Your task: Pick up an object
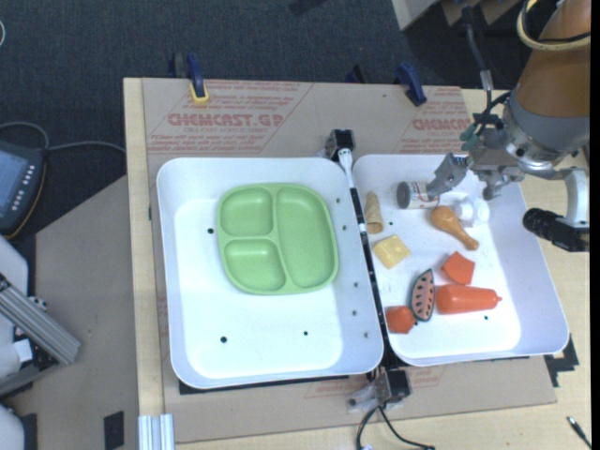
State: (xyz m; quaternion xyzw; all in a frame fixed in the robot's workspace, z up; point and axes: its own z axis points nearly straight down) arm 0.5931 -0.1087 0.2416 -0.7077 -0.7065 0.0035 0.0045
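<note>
- I am hovering my gripper (466, 178) over the right bin's (534, 279) far end, fingers spread and grasping nothing.
- The chicken drumstick (454, 225), my likeliest pick, is lying just below them, apart from the crowded orange pieces (461, 289).

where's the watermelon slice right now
The watermelon slice lies in the right bin, toward its near edge, between a small red piece and the long orange piece.
</note>
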